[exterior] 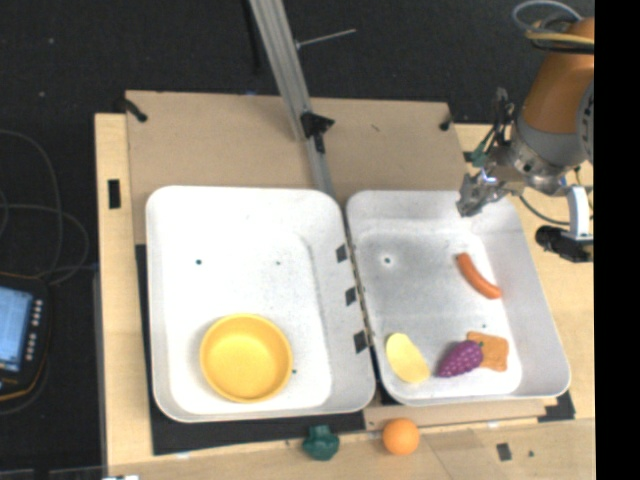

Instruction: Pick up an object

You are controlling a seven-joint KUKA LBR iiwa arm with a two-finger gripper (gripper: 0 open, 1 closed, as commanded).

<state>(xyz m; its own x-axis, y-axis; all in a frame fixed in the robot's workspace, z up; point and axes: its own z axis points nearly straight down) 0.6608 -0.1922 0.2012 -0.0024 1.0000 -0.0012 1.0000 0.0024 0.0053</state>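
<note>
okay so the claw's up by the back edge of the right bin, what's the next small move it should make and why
Probably ease the claw forward and down toward the orange sausage-shaped piece. The claw sits over the right bin at its far rim, holding nothing visible, and that piece is the nearest object, lying apart from the purple grapes and the others.

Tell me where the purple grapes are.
The purple grapes lie near the front edge of the right bin, between the yellow piece and the orange block.

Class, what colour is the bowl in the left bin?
Yellow. The bowl shows clearly in the camera view, near the front of the left bin.
</note>
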